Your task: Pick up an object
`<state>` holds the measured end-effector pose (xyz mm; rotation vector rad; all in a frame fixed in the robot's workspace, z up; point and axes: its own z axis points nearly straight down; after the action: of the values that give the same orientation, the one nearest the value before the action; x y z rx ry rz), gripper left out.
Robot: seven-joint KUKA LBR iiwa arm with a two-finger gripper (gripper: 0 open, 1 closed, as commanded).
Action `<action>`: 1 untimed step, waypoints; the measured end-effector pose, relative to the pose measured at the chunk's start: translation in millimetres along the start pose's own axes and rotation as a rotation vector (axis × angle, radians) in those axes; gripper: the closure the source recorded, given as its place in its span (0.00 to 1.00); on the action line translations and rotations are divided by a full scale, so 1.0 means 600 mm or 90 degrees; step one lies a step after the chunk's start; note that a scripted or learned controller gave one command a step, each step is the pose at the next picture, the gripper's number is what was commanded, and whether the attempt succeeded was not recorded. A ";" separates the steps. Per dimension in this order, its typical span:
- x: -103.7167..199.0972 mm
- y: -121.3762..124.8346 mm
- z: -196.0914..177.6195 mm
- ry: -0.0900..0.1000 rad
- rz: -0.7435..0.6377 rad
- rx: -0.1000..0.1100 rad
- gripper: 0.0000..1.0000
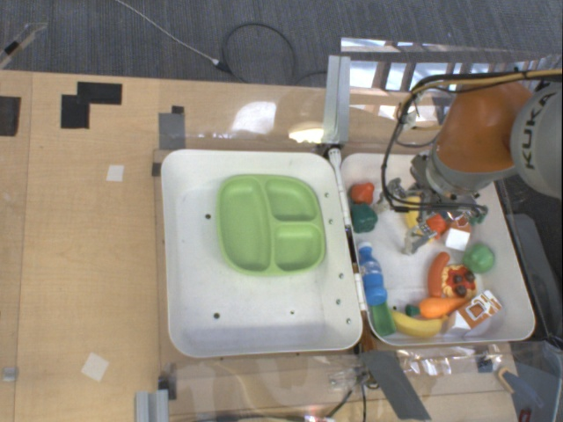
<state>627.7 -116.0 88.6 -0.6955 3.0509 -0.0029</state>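
Observation:
My gripper (429, 225) hangs low over the upper middle of the right bin (517, 319), below the arm's orange band (473, 130). Right under it lie a small orange piece (434, 226) and a white cube (457, 238); whether either one is held cannot be made out. Further toys fill the bin: a green ball (479, 258), a red sausage (437, 271), a pizza slice (458, 280), a carrot (440, 307), a banana (416, 324), a blue bottle (372, 276), a green toy (363, 220) and an orange-red toy (361, 192).
The left bin (193, 315) holds a green divided plate (269, 224). An orange-and-white box (480, 306) sits at the right bin's lower right. Black cables (398, 161) loop beside the wrist. The wooden bench (79, 253) extends to the left.

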 end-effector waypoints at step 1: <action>0.164 0.024 -0.008 0.003 0.031 0.000 0.00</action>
<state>532.9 -145.7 92.0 -0.6208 3.0711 -0.0046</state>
